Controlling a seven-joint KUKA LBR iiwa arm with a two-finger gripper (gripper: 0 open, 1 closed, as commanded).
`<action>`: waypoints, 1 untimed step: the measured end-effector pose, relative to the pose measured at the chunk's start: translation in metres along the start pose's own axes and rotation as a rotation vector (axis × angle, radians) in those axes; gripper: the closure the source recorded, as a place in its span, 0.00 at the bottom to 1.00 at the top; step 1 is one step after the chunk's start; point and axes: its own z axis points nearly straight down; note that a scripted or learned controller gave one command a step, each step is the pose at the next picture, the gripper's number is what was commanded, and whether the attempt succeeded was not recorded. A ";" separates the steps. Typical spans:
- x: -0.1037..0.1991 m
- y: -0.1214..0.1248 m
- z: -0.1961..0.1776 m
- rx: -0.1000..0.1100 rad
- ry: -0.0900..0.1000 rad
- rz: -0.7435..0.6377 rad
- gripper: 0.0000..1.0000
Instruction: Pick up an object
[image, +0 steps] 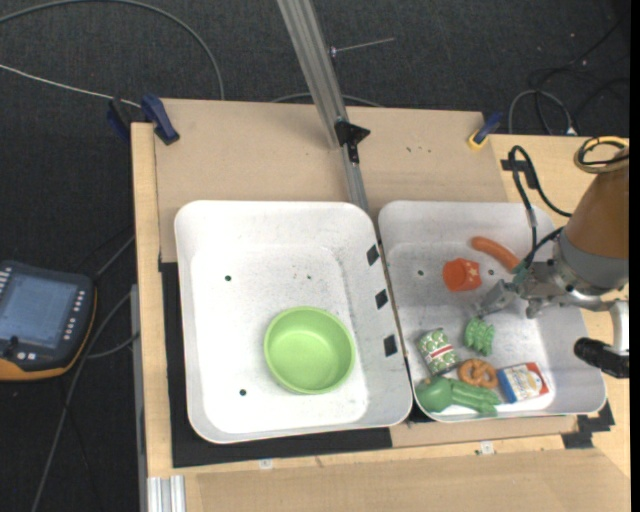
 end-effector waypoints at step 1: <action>0.000 0.002 -0.013 -0.006 -0.002 0.000 1.00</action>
